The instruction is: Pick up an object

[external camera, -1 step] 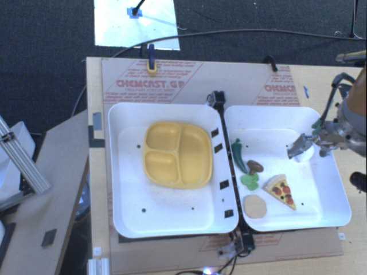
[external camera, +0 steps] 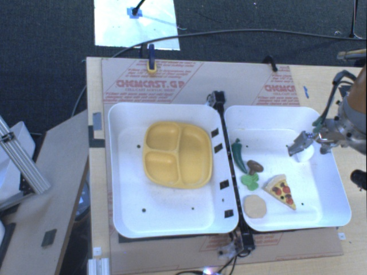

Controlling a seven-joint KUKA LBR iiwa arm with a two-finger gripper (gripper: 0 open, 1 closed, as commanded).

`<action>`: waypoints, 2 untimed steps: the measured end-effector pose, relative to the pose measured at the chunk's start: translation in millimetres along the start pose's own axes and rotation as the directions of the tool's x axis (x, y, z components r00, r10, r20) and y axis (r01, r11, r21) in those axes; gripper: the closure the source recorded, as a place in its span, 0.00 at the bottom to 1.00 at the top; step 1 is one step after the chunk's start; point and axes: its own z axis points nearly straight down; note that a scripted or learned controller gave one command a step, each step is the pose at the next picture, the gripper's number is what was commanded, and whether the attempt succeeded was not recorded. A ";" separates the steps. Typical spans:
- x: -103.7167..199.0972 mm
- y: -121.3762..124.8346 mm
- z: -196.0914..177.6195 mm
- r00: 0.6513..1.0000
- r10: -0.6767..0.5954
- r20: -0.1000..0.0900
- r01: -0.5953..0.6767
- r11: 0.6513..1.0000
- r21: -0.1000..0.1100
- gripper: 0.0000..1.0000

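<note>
Grey pincer (external camera: 302, 145): you hover it above the right bin (external camera: 330, 211); finger state unclear.
Pizza slice (external camera: 280, 191): just below-left, your nearest candidate.

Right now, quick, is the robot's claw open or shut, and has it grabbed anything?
End effector: open, holding nothing, hovering over the right bin, apart from the pizza slice.

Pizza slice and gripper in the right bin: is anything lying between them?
No. In the camera view, the stretch between the gripper and the pizza slice is bare white floor of the right bin.
</note>
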 end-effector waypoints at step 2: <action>-1.1 -0.5 124.9 1.000 0.002 -0.001 -0.002 1.000 0.003 0.00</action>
